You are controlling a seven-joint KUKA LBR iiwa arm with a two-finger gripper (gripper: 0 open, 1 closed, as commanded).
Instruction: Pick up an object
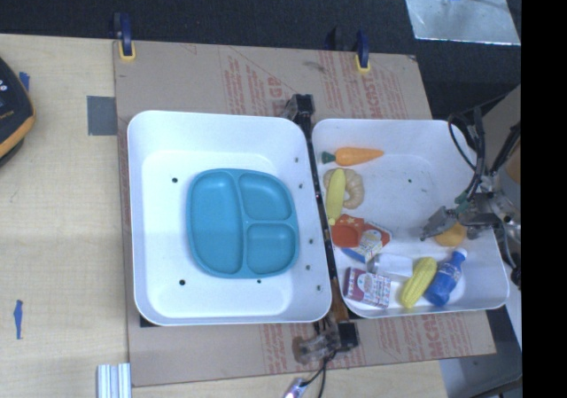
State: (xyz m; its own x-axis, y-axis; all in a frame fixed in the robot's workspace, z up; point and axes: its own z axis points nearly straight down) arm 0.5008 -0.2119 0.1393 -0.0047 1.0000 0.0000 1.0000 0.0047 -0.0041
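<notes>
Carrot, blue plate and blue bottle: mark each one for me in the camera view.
carrot (pixel 359 156), camera view, middle of its orange body.
blue plate (pixel 243 222), camera view, the ridge where its three compartments meet.
blue bottle (pixel 446 277), camera view, middle of its body, below the white cap.

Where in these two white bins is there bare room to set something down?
The left bin has bare floor all around the blue divided plate, widest along its left wall. In the right bin, one open patch lies in the middle, below the carrot and left of the gripper. Its left side and lower edge are crowded: banana, corn, blue bottle.
</notes>
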